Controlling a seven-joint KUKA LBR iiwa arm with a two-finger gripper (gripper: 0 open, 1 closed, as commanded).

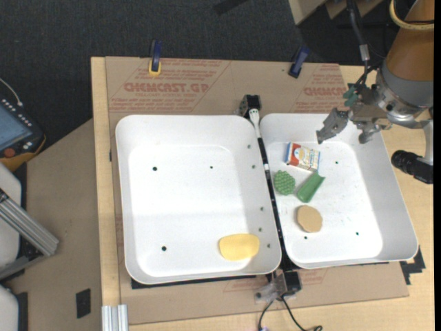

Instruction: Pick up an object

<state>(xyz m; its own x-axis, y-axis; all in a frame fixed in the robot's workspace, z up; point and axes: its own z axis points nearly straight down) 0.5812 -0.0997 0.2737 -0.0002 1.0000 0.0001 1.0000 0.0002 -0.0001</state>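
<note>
White right bin holds my targets; my tool hangs spread and unloaded above its far edge. Approach step: next, descend onto the carton.

Brown backing board under bins — red print "CHEMCAST GP", repeated, partly hidden at right.

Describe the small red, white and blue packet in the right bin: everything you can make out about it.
The packet is a small flat rectangular carton or pouch, mostly white with a red patch and a blue edge; its print is too small to read. It lies flat, slightly skewed, on the floor of the right bin, toward the far left part. Nothing touches it: the green items sit just nearer the camera, and the gripper hovers beyond it.
</note>
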